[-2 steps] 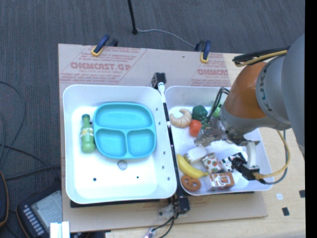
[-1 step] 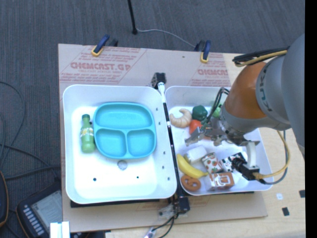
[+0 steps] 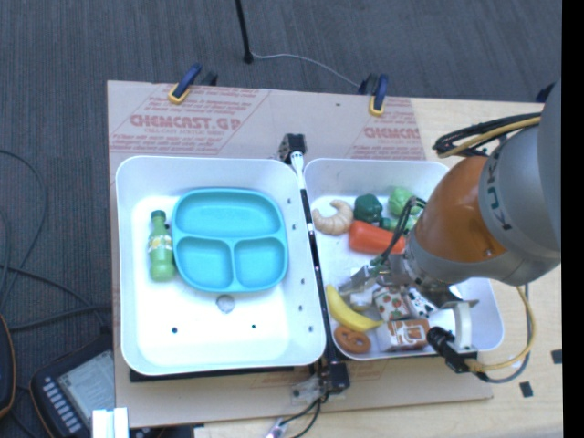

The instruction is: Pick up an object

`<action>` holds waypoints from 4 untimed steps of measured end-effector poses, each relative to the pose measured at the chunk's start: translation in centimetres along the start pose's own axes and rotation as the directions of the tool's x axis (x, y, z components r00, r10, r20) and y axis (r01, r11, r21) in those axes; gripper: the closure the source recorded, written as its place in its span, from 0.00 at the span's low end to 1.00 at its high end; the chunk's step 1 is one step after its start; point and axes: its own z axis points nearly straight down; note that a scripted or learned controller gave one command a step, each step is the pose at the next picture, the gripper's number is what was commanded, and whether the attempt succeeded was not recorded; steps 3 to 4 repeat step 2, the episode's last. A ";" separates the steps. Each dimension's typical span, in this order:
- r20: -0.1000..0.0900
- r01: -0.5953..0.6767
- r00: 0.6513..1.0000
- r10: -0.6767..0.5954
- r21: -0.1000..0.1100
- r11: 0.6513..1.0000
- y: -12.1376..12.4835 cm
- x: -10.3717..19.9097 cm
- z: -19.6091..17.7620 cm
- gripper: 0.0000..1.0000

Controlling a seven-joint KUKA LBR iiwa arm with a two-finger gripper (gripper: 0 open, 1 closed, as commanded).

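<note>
The arm (image 3: 474, 217) reaches down into the right bin (image 3: 488, 322), its claw (image 3: 394, 292) low among the toy food, just beside the banana (image 3: 351, 310) and over a patterned carton (image 3: 401, 322). Whether the claw is clenched or released I cannot tell. The carrot (image 3: 370, 236), croissant (image 3: 333, 215) and greens (image 3: 370, 206) lie farther back. This looks like the grasp attempt itself. Next it needs a firm close on one item, then a straight lift clear of its neighbours.
</note>
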 end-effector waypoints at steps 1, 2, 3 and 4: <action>0.000 0.000 1.000 0.000 0.001 1.000 0.0 -0.1 -1.0 1.00; -0.006 0.003 1.000 -0.003 0.027 1.000 -0.5 8.5 -9.3 1.00; -0.006 0.003 1.000 -0.003 0.027 1.000 -0.5 8.5 -9.3 1.00; -0.006 0.003 1.000 -0.003 0.027 1.000 -0.5 8.5 -9.3 1.00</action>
